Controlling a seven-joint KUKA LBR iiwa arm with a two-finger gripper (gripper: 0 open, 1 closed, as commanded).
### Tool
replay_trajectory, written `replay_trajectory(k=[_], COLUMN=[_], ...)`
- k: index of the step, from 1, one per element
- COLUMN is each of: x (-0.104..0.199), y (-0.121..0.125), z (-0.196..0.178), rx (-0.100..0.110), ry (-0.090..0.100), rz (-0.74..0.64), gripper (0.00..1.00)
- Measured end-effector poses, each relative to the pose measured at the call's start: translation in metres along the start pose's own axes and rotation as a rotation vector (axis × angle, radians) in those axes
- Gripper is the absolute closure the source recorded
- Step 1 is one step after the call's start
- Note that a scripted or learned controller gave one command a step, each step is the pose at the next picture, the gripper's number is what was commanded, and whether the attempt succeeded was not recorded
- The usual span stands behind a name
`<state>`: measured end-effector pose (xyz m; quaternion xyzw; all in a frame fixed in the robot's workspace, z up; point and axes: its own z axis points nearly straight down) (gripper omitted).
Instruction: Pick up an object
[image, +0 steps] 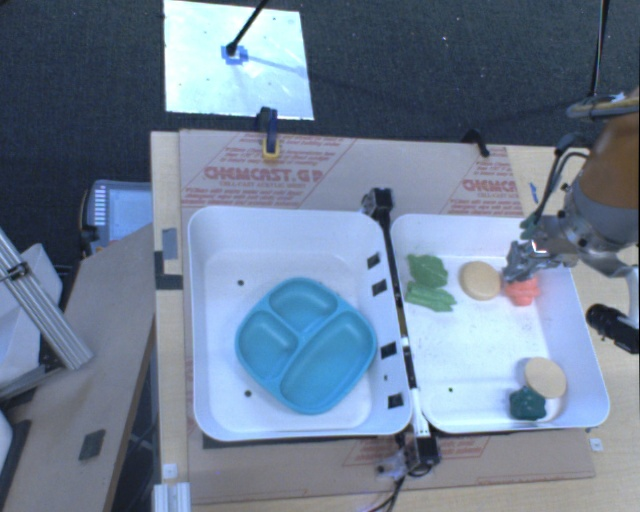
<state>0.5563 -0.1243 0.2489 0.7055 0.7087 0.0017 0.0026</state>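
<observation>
Gripper low over an orange-red object in the right bin (finger state unclear, cannot tell), tan round piece just beside

bench is carrying two white bins side by side: left bin sitting beside right bin, black clips lining the seam between them

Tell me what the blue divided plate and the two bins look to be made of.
Blue divided plate: likely molded plastic with a smooth, slightly glossy finish, going by its uniform colour, soft rounded compartment ridges and faint sheen. Left bin and right bin: probably thin white plastic, semi-matte, judging by their rounded corners and rolled rims, though coated metal cannot be excluded.
</observation>
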Motion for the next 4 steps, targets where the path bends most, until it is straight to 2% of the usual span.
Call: replay_trajectory(k=[1,2,3,4], x=[0.043,0.105,0.154,0.208], y=[0.008,0.024,0.04,0.04], z=[0.008,0.014,0.009,0.021], rx=[0.004,0.004,0.003,0.006], ry=[0.002,0.003,0.003,0.003], rz=[-0.003,-0.006,-0.006,-0.005], gripper=[1.0,1.0,1.0,1.0])
